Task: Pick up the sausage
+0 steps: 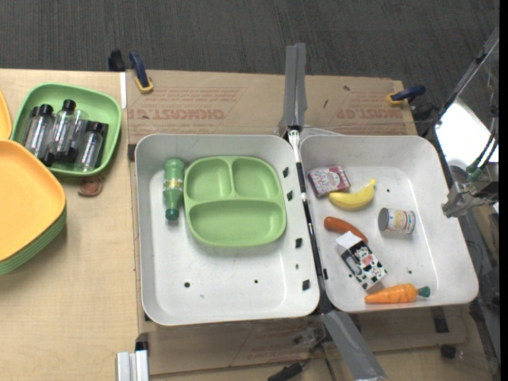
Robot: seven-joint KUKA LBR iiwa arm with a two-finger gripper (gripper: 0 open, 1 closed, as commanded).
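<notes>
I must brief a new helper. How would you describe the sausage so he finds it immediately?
Look in the right bin, near its left wall. The sausage lies below the banana, touching the milk carton. It is short, reddish-brown and plain, unlike the orange carrot with green top.

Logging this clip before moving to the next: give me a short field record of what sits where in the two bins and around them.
left bin: green divided plate; green bottle lying beside the plate's left edge
right bin: sausage, banana, small can, carrot, pink packet, black-and-white carton
sausage contact: its lower end meets the carton
bench, left: green tray of dark-capped bottles; stack of orange plates
sausage status: lying in the bin, not picked up
</notes>
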